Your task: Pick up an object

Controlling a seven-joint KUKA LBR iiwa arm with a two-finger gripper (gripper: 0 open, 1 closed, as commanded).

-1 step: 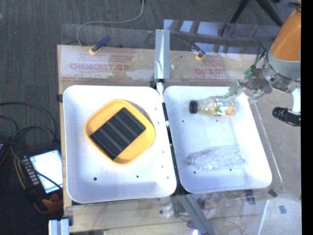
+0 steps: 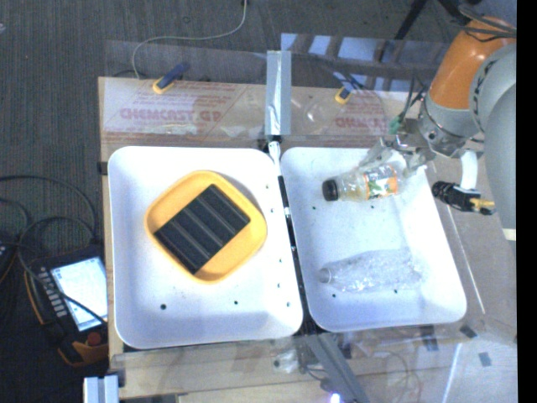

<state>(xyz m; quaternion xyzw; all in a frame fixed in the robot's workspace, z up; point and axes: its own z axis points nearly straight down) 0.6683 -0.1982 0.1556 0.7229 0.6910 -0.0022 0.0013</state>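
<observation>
A small bottle with a black cap and yellowish contents lies on its side near the far edge of the right bin, cap pointing left. My gripper is just above the bottle's right end, reaching in from the right under the orange band of the arm. Whether it touches the bottle is unclear. A clear crumpled plastic bottle lies at the near side of the same bin. In the left bin rests a yellow object with a black ribbed top.
A black part of the arm hangs over the right bin's right rim. Yellow clips and a clear plastic sheet sit on the board behind the bins. A tablet and cables lie on the floor at left.
</observation>
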